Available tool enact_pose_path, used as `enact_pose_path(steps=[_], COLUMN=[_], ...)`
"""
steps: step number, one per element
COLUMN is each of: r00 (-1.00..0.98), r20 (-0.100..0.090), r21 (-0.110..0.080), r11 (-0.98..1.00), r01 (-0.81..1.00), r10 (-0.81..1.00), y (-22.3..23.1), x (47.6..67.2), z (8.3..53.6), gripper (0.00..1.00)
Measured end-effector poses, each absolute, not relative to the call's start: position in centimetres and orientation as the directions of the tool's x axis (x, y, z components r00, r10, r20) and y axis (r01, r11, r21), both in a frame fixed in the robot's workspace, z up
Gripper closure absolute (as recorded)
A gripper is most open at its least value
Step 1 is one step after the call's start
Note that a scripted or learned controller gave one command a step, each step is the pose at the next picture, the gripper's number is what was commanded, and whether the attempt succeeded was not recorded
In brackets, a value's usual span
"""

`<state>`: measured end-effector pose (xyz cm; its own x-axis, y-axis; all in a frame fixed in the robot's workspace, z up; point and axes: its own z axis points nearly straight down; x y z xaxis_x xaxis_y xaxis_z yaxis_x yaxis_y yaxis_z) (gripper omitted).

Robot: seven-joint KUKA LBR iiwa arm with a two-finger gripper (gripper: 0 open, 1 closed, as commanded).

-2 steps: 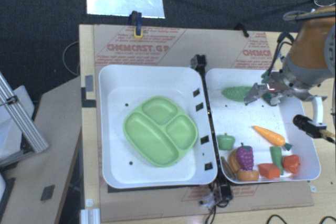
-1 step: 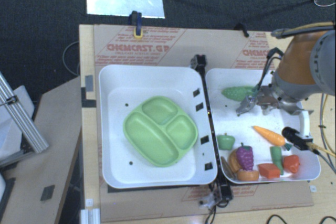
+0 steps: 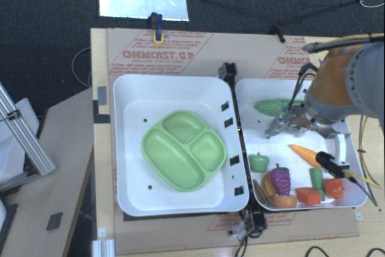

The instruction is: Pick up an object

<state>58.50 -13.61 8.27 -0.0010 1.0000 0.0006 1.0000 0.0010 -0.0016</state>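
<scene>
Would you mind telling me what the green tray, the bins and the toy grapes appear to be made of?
Green tray: likely moulded plastic, matte and one even colour, with three smooth pressed compartments.
Bins: probably thin white plastic with a slight sheen and rounded corners, though the look leaves coated metal open.
Grapes: seemingly plastic or rubber toy food, uniform purple with a faint shine.
</scene>
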Motion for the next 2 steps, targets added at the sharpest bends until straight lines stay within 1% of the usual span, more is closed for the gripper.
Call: enact_pose_path(steps=[1,2], r00=[-0.001,-0.003], r20=[0.0,-0.001], r21=[0.004,0.004], r11=[0.001,0.003], r01=[1.0,1.0], r10=[1.0,1.0], y=[-13.7,-13.9], x=[58.6,58.8], z=[9.6,13.9], gripper=[1.0,1.0])
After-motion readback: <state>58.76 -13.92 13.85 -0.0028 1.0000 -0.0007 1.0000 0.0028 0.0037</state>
